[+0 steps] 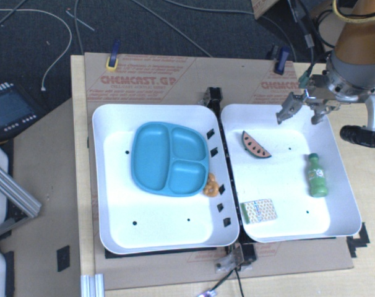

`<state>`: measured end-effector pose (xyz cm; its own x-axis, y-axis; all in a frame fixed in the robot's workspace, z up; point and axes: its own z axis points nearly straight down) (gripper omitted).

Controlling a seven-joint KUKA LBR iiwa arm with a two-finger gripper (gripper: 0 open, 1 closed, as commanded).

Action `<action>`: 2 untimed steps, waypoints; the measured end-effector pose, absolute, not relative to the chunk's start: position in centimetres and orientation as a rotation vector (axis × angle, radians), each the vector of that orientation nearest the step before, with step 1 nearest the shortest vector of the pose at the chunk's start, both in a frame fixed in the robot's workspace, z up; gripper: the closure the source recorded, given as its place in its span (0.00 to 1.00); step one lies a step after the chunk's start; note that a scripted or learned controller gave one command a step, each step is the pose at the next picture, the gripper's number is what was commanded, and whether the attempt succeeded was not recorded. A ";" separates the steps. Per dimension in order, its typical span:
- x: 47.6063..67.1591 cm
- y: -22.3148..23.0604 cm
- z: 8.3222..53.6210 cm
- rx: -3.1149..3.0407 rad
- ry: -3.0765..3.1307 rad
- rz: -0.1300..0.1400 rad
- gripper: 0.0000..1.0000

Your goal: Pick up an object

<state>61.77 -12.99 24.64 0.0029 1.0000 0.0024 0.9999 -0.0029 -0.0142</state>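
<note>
Over the right bin's far edge: the pincer (pixel 303 109) hung, its two fingers spread apart with nothing between them.
Pincer fingers: one finger (pixel 287 110) reached toward the bin's far left part, the other (pixel 318 112) sat further right; both were clear of every object.
Arm: the grey arm (pixel 354 48) with its orange band came in from the upper right corner.
Melon slice: a watermelon slice (pixel 255 145) lay flat in the right bin (pixel 342 209), in its far left part, nearest of the objects to the pincer yet apart from it.
Bottle: a green bottle (pixel 316 175) lay on its side near the right wall of the same bin, cap toward the far side, well apart from the slice.
Packet: a flat patterned packet (pixel 258 211) lay at the near left of the right bin, just beside the divide between the bins.
Left bin: the left bin (pixel 113 215) carried a blue plate (pixel 169 158) with three compartments, set a little toward the far side.
Orange bit: a small orange object (pixel 211 185) touched the plate's near right rim; what it was I could not tell.
Desk: both bins sat side by side on a cardboard-covered desk (pixel 150 73), with two blue clamps (pixel 114 57) at its far edge.
Cables: loose cables (pixel 51 17) ran over the dark floor beyond the desk.
</note>
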 end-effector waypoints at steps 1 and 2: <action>62.0 -13.0 25.4 -2.221 -2.221 0.001 0.00; 62.0 -13.0 21.2 -2.218 -2.217 0.005 0.00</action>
